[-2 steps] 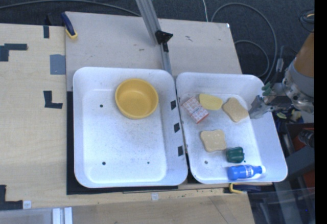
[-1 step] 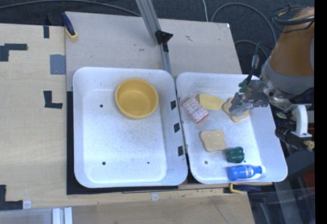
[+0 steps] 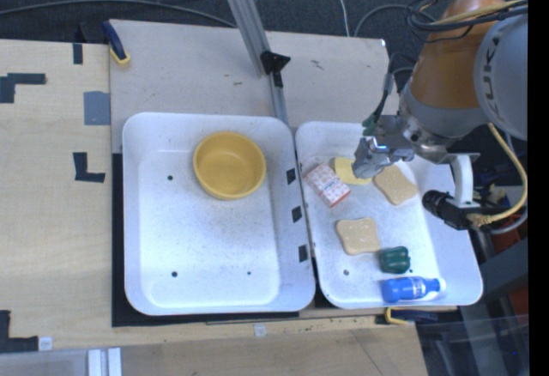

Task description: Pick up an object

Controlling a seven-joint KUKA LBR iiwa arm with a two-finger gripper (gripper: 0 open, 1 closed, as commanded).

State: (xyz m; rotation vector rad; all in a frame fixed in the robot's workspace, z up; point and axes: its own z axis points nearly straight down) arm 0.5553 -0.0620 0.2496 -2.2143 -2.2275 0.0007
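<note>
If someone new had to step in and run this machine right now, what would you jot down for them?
Claw: low in the right bin, over the yellow piece beside the red-and-white packet. I cannot tell whether it grips anything.
Right bin also holds two toast-like slices, a dark green pepper-like toy and a blue bottle.
Left bin: a yellow bowl.
Done: nothing visibly lifted.
Left: grasp one object and raise it.

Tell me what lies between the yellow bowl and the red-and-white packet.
In the camera view, bare white floor of the left bin and the two bins' adjoining rims lie between the bowl and the packet; no object sits there.
</note>
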